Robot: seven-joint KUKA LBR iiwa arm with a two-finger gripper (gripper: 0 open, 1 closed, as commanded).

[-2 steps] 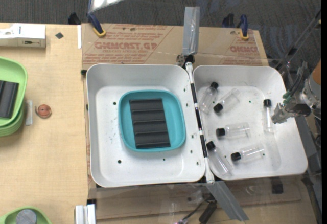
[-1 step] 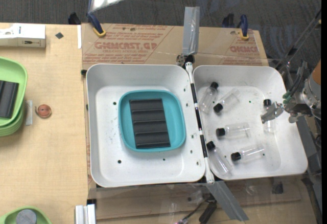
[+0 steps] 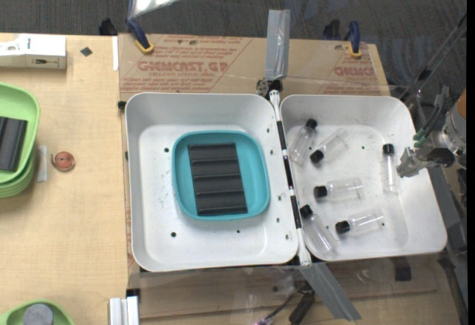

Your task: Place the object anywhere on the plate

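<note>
- The plate [image 3: 220,175] is sitting in the left bin [image 3: 148,168].
- Several vials [image 3: 338,190] are lying scattered in the right bin [image 3: 423,234].
- The gripper [image 3: 415,164] is hanging at that bin's right rim.

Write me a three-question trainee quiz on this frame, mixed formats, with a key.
1. True or false: the teal plate lies in the left bin.
2. Which bin holds the clear vials with black caps, such as the one near the front? A) left B) right C) both
3. Fill in: a ____ ribbed insert sits on the plate.

Key: 1 true. 2 B. 3 black. The gripper is over the right bin's right edge, with no vial visible between its fingers.
</note>
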